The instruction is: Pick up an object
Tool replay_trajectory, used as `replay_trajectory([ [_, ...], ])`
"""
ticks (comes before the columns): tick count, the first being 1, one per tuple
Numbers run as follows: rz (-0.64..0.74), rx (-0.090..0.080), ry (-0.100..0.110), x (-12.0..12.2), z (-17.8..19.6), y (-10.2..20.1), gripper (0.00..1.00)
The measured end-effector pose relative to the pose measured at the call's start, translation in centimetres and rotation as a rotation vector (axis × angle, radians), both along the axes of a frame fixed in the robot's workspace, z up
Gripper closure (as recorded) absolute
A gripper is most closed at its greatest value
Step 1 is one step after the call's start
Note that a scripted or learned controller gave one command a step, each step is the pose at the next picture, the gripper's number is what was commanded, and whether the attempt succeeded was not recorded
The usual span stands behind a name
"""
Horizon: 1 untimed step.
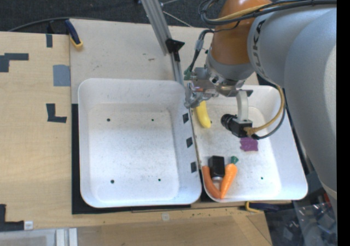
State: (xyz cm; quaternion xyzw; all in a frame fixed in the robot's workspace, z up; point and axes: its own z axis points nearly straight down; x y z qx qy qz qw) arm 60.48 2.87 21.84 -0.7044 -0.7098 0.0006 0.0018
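My gripper hangs over the back left of the right bin, beside the divider between the bins. Just below it lies a yellow banana-shaped toy. A purple block rests near the bin's middle. At the front left of that bin lie two orange carrots with a small black block between them. Nothing shows held in the gripper.
The left bin stands beside the right one on the wooden bench. A grey metal pole slants up from behind the bins. The arm's orange wrist band and a black cable fitting hang over the right bin.
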Motion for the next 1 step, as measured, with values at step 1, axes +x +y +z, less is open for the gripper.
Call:
replay_trajectory([
  [1,-0.001,0.000,-0.002,-0.87,1.13,4.67,1.00],
])
